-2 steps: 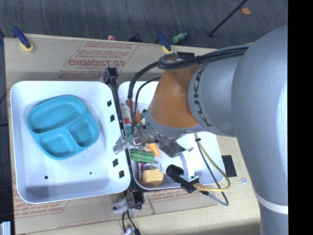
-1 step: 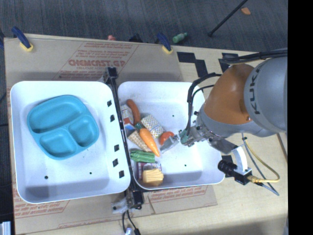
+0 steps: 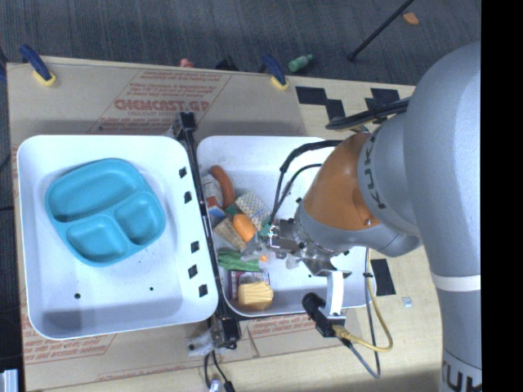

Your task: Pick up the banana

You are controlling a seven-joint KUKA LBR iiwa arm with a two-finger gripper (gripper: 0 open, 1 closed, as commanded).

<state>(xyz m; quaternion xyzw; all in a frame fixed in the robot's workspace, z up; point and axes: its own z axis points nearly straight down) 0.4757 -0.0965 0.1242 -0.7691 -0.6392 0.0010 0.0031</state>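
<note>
Banana: not clearly identifiable among the small items heaped in the right bin [image 3: 245, 149], beside a sausage [image 3: 222, 183], a carrot [image 3: 243, 227] and a yellow block [image 3: 256, 295]. The gripper [image 3: 282, 242] sits low over this heap, its jaw state hidden by the wrist. The left bin [image 3: 33, 219] contains 1 blue 3-compartment tray [image 3: 105, 209].

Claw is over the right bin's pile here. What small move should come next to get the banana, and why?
Probably a short shift toward the bin's near corner. The claw sits above the carrot and green item in the right bin, while the yellow thing most like a banana lies apart, nearer the bottom rim. Whether the claw is open, I cannot tell.
</note>
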